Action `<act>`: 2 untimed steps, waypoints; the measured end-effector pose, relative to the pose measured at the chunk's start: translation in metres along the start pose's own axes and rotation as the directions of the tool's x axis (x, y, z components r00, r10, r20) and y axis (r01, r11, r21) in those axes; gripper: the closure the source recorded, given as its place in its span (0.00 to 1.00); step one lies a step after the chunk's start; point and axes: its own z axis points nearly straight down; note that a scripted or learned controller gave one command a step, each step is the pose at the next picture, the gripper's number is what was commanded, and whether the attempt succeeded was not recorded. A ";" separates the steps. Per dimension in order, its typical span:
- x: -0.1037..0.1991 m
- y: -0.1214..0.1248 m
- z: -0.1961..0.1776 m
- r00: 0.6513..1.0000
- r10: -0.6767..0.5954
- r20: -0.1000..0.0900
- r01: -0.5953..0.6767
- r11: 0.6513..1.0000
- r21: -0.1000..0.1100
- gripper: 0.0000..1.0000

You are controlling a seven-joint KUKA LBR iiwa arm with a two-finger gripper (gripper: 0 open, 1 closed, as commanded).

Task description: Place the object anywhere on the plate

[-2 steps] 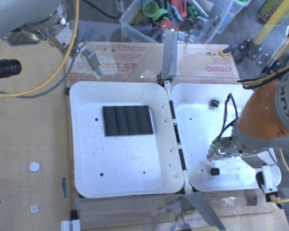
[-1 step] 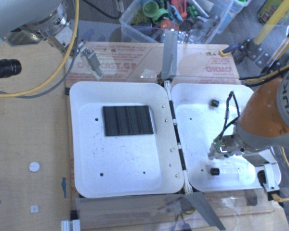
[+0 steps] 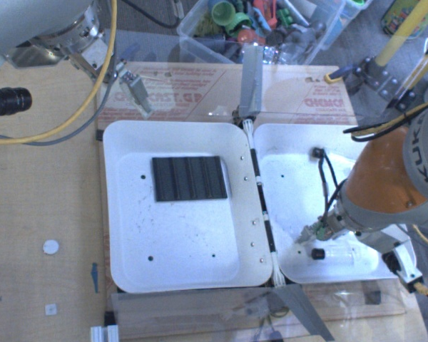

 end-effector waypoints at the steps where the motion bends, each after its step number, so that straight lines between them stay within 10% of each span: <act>1: 0.000 0.001 -0.009 1.000 0.002 0.001 -0.002 1.000 -0.002 1.00; 2: 0.043 0.016 -0.096 0.884 -0.467 0.000 0.467 0.884 0.001 1.00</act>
